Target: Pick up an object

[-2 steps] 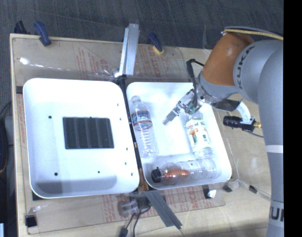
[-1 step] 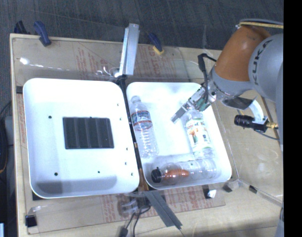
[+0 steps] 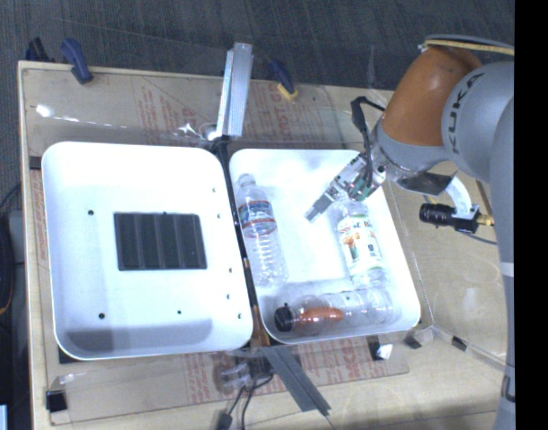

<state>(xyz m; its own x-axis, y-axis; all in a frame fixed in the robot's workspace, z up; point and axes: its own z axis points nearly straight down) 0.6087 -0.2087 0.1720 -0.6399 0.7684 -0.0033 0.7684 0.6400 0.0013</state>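
In the right bin (image 3: 401,267) the gripper (image 3: 332,195) hangs above three bottles — one by the left wall (image 3: 261,229), one under the arm (image 3: 360,240), one along the front (image 3: 332,313). If its fingers are open or closed, I cannot tell — nothing is visibly held.

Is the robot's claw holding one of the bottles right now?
No. The claw hangs above the right bin beside the top of a labelled bottle, with nothing between its fingers.
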